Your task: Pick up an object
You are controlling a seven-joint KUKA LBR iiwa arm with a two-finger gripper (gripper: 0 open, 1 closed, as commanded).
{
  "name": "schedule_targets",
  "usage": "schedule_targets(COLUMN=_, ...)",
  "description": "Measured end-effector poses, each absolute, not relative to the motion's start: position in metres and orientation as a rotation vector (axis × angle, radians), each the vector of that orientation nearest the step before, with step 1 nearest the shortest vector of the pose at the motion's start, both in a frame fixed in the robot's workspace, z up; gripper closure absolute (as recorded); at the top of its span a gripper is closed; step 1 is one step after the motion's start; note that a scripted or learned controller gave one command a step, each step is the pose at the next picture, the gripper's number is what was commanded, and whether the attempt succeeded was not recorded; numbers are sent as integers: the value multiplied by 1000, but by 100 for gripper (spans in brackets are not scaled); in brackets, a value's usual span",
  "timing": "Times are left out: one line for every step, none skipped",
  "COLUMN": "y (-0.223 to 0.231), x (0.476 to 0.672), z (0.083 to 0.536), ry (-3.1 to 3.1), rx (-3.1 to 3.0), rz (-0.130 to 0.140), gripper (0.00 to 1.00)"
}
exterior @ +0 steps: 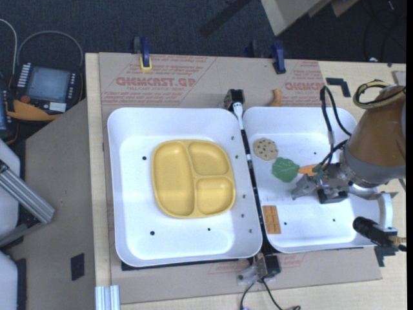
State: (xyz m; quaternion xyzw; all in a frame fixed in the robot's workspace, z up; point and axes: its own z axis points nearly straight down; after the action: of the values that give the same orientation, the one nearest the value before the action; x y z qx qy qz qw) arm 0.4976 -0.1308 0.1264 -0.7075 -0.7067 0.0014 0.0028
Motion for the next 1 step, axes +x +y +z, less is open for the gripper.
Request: schedule_targets(y=-130, x=497, z=82, ry=-2218, rx=-2219, rz=2, gripper=0)
